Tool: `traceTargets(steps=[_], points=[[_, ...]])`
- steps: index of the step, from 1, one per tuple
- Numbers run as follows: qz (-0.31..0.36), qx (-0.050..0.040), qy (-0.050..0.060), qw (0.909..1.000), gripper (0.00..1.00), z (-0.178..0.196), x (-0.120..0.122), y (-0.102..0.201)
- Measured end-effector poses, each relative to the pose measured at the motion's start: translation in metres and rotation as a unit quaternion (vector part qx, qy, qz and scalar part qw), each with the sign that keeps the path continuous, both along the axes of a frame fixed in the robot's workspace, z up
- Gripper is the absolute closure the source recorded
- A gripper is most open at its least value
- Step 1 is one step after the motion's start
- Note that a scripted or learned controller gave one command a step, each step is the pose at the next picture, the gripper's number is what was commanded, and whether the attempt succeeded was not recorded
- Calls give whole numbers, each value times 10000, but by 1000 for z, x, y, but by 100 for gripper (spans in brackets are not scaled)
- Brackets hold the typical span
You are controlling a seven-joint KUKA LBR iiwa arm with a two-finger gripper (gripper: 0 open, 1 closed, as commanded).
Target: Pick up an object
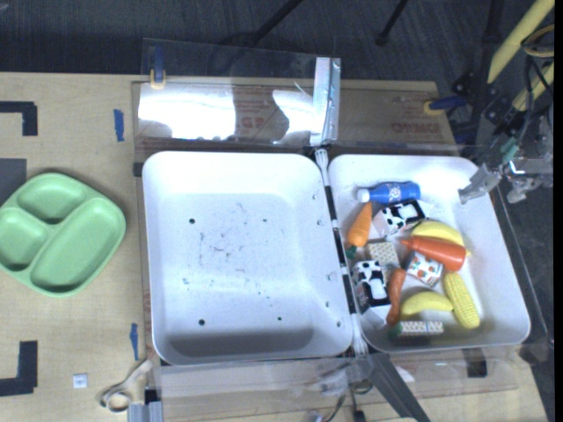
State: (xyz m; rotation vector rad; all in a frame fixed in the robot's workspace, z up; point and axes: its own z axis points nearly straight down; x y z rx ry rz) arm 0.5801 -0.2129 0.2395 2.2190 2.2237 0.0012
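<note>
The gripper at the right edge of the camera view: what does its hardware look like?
The gripper looks like pale grey metal, slim and angular, blurred in this view. Behind it sits darker grey hardware with thin cables, some of them greenish.

No text can be read; faint reddish print on the cardboard [387, 117] behind the bins is too blurred.

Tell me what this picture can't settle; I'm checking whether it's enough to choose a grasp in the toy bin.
- Gripper: small and blurred at the right bin's far corner, so the state of its jaws cannot be read.
- Black-and-white toy: partly covered by the carrots, so its shape is unclear.
- Flat printed piece: too small to identify, tucked under the lower banana.
- Blue bottle: label too blurred to read.
</note>
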Motion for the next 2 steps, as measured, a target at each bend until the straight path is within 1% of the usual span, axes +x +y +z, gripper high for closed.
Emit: traceTargets(steps=[1,2], points=[[480,58,13,9988,0,-138,-5,-2],[1269,3,-2,9919,0,-123,-3,51]])
